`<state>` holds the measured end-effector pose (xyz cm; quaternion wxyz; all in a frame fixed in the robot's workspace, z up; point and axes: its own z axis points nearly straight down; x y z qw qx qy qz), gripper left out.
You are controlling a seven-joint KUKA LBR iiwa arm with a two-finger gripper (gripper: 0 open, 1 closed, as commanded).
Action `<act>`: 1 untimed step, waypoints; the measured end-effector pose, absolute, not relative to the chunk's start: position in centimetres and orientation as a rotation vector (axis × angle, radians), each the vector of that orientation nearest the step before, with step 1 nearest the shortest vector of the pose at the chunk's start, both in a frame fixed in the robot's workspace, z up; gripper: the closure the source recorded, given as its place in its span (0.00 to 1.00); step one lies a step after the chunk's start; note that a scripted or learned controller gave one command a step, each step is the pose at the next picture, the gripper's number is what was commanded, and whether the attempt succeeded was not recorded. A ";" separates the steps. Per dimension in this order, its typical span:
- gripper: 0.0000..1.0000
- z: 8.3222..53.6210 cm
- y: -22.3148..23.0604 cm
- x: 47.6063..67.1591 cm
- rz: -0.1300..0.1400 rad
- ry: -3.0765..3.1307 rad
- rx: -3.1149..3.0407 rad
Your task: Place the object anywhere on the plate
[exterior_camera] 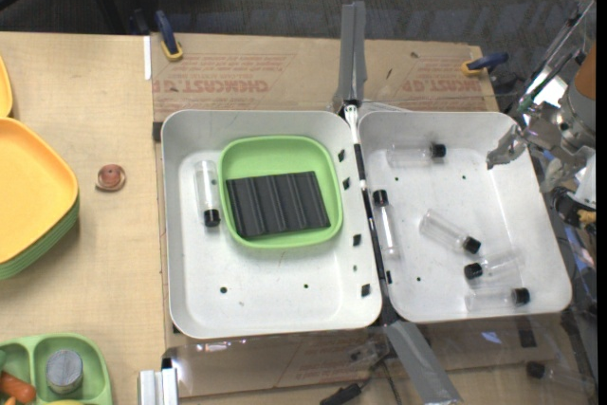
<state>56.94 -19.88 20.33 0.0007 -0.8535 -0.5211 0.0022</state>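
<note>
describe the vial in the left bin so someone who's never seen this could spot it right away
Start at the left white bin, which holds a green plate with a dark ribbed mat on it. Just left of the plate, on the bin floor, lies a clear vial with a black cap, cap toward the camera. The other vials all lie in the right bin.

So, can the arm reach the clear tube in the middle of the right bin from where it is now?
Probably yes. The pincer hangs at the right bin's far right edge, and the tube lies in the open with nothing over it.
</note>
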 end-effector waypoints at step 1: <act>0.00 20.3 -19.9 56.9 0.007 -1.636 -2.680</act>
